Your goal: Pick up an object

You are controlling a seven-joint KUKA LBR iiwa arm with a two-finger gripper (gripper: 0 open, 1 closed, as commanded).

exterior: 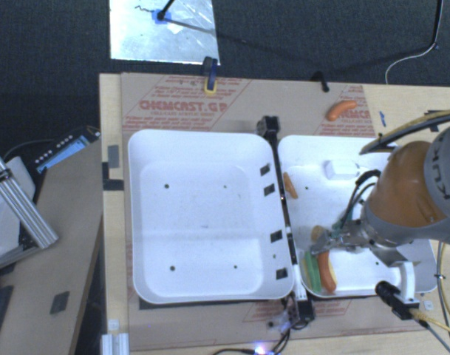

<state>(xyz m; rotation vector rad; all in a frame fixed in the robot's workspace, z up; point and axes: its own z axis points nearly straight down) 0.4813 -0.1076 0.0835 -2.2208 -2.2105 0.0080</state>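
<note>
The bench [232, 95] is filling the middle of the frame, and it is carrying two white bins side by side. The left bin [206, 213] is lying in the centre. The right bin [335, 191] is sitting toward the right side, and part of it is covered by the arm [413, 191], which is reaching in from the right edge with its orange band over the bin.

The gripper [324, 244] is hanging low over the lower left part of the right bin. It cannot be told from this view whether it is released or clenched, and nothing can be seen grasped in it.

Just below the gripper, in the lower left corner of the right bin, an orange sausage [327, 272] is lying beside a green piece [311, 272], the two touching or nearly so. A small orange stick [290, 186] is lying near the bin's left wall, higher in the frame. Another sausage [341, 110] is resting on the bench in the upper right, outside the bins.

The step in hand seems to be the approach to the orange sausage. The next move probably calls for going down over it, clear of the bin wall.
</note>
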